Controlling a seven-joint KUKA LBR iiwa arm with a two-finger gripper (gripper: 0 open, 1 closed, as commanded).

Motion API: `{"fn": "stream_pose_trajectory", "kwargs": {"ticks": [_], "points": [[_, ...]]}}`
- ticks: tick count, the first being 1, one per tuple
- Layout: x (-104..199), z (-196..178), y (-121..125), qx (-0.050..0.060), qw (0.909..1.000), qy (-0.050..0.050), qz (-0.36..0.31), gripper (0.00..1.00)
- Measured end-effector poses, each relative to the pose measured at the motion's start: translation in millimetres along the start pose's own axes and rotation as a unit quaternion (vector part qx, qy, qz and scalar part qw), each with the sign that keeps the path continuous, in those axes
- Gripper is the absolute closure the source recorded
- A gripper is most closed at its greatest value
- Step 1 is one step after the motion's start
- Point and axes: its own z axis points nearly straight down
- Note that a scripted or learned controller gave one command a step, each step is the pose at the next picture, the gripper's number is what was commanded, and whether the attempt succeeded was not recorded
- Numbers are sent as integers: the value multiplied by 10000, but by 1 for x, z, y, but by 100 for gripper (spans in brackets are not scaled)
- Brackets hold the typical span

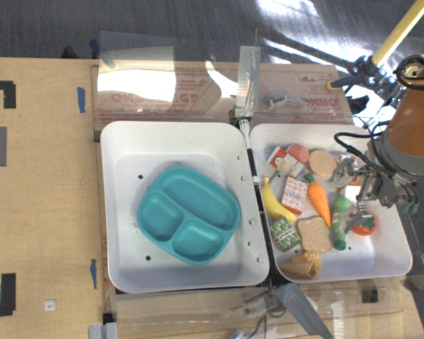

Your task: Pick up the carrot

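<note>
The orange carrot (319, 202) lies in the right bin (392, 260), near its middle, tip pointing toward the front edge. My gripper (350, 195) hangs just to the right of the carrot, reaching in from the right below the orange wrist band (415, 126). It is open, with nothing between its fingers. A small green item (341, 207) sits between the carrot and the gripper.
Toy food crowds the right bin: a banana (272, 202), a bread slice (314, 235), a tan round (322, 163), two red-and-white cartons (292, 194), a tomato (365, 224) and a brown pastry (304, 263). The left bin (120, 147) holds a teal divided plate (189, 214).
</note>
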Motion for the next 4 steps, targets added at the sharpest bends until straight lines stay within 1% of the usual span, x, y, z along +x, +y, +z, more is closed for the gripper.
{"fn": "stream_pose_trajectory", "kwargs": {"ticks": [1, 2, 3, 4], "points": [[-16, 91, 20, 9, 9906, -51, 1368, 0], [-37, 98, 30, 22, 9887, -156, 1490, 0], [-45, 87, 30, 32, 9885, -297, 1482, 100], [-96, 12, 65, 2, 9987, -52, -503, 100]]}}
